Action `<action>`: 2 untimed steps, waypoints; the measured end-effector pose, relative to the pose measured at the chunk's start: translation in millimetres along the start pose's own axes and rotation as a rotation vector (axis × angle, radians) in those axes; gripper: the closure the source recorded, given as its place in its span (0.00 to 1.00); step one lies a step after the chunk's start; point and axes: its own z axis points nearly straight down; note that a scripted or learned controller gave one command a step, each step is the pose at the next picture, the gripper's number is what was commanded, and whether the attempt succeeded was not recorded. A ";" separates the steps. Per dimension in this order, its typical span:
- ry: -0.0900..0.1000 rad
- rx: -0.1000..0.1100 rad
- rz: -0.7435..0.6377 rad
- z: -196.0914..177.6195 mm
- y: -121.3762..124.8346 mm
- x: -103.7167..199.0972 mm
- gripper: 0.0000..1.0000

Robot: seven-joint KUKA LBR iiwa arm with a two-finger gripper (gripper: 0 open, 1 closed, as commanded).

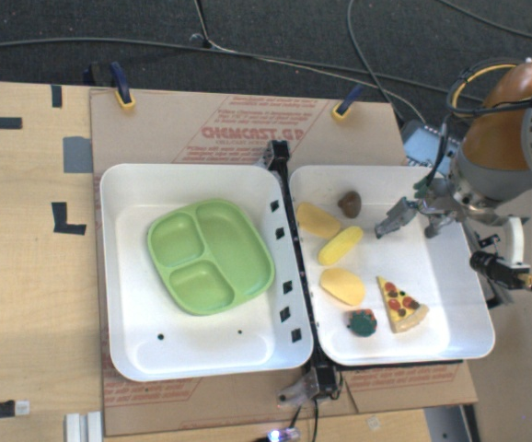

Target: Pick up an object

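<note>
From my overhead camera, the table (27, 274) carries two white bins side by side. The left bin (123, 274) has a green divided tray (211, 256) lying flat in the middle. The right bin (455, 293) is where all the pickable stuff sits: a yellow piece (318, 220) near the divider at the far end, a small brown lump (350, 203) just right of it, a corn-looking yellow piece (341, 245) a bit nearer, and another yellow wedge (342, 286) nearer still. At the near end there's a dark green and red thing (363, 322), and just right of it a pizza slice (402, 306).

The arm comes in from the right, and the pincer (413, 217) hangs over the far right part of the right bin, to the right of the brown lump and well apart from it. Its fingers look spread apart, one pointing left and one nearer, and I see nothing between them. The pizza slice lies nearer than the pincer, not touching it.
</note>
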 end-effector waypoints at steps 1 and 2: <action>0.000 0.000 0.001 47.9 7.7 -0.2 0.00; 0.000 -0.003 -0.001 35.2 8.3 0.3 1.00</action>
